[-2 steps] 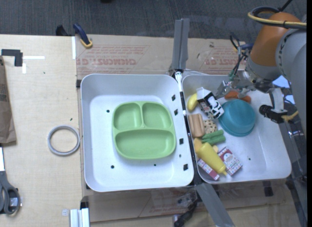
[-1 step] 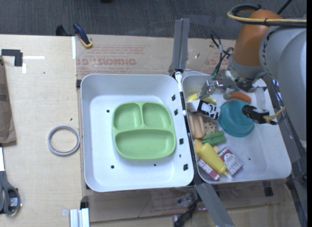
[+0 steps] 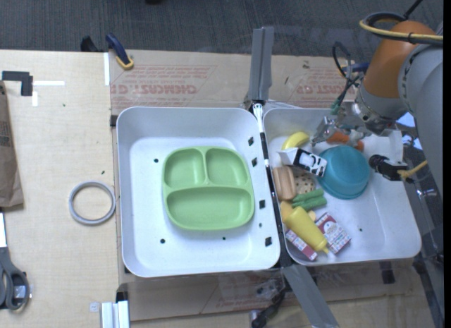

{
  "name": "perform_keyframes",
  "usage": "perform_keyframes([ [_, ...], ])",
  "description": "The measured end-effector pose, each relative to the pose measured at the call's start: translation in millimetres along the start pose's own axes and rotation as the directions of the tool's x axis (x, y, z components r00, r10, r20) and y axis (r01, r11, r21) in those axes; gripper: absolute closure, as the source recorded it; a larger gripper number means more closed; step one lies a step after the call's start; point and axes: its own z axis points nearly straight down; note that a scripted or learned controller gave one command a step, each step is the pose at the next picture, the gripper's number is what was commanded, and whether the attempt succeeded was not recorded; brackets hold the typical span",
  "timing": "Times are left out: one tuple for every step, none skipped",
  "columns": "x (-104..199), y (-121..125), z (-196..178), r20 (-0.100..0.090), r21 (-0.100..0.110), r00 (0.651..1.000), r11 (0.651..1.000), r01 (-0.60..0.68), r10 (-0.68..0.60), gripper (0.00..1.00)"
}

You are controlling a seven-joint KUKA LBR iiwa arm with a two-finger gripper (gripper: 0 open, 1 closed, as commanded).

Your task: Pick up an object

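Observation:
The right bin (image 3: 394, 235) holds a pile of toys: a teal bowl (image 3: 347, 172), a yellow banana (image 3: 295, 140), a black-and-white bottle (image 3: 308, 161), a hot-dog bun (image 3: 284, 183), a green pea pod (image 3: 309, 200), a yellow mustard bottle (image 3: 305, 227) and a red-and-white box (image 3: 333, 232). My gripper (image 3: 330, 130) is low at the bin's far side, just behind the bowl. It sits beside a small orange item (image 3: 340, 137) that the wrist partly covers. I see nothing clearly held.
The left bin (image 3: 134, 178) carries a green divided plate (image 3: 208, 187). A metal post (image 3: 261, 65) rises where the two bins meet. On the bench to the left lie a tape ring (image 3: 91, 202), scissors (image 3: 11, 288) and a brown bag (image 3: 8, 157).

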Motion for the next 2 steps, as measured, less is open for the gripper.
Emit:
perform_keyframes([
  [-0.7, 1.0, -10.6, 0.004, -0.004, 1.000, 1.000, 0.003, -0.003, 1.00],
  [-0.6, 0.7, -9.9, 0.004, -0.003, 1.000, 1.000, 0.003, -0.003, 0.00],
])
